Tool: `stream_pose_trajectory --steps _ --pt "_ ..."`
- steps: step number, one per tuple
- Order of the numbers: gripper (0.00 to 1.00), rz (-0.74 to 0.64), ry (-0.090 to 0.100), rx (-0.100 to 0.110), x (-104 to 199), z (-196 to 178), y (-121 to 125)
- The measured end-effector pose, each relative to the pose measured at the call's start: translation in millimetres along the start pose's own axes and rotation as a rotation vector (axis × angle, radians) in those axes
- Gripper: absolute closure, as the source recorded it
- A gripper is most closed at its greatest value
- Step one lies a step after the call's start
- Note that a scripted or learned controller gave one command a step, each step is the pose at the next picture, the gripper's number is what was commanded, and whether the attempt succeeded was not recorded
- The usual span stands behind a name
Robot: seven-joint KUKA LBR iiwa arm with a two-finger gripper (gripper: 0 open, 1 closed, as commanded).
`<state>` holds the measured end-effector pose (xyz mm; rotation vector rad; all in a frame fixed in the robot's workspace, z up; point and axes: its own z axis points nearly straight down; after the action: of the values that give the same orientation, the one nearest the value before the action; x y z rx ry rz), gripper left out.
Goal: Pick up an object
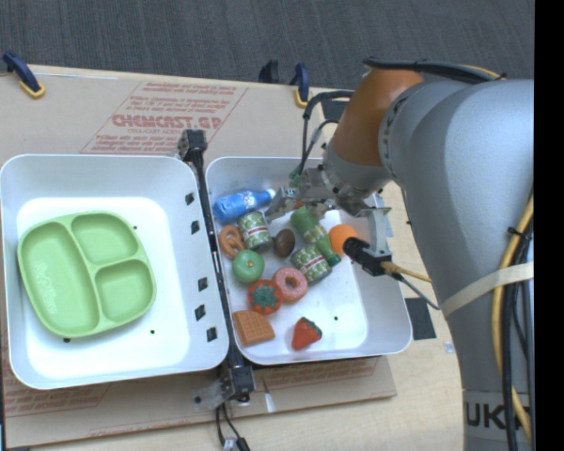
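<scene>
Reaching in from the right, the grey arm [461,205] with its orange band [371,111] hung over the far right part of the right bin [390,322]; the counter [122,125], a brown board printed in red, carried 2 shallow white bins side by side, clipped together along a black strip between them; the left bin [19,346] held a green divided plate [86,272] with 3 compartments, lying flat towards that bin's left side; the right bin held a crowd of small toy foods; the hand [312,195] sat low over the far end of that crowd, and whether it was clenched or released could not be told, nor whether anything lay in it; a blue bottle [242,202] lay on its side just left of the hand; a green can [255,229] stood near below the bottle, with a brown doughnut [229,241] touching it on the left; an orange ball [342,239] lay under the wrist; a green apple [248,267], a pink doughnut [290,283] and a red tomato [264,296] clustered mid-bin; a waffle square [253,327] and a strawberry [305,334] lay nearest the front wall, slightly apart.
</scene>
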<state>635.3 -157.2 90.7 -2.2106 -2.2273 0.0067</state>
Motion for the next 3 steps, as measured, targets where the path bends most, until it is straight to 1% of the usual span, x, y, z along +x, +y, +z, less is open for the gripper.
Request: stream_pose_trajectory --steps 1,2,3 --pt "1.00 -0.003 -0.001 -0.001 0 -11 1" --pt "1.00 0.001 0.001 -0.004 47 -119 -68" --pt "1.00 -0.003 0.001 -0.003 47 -129 -67"
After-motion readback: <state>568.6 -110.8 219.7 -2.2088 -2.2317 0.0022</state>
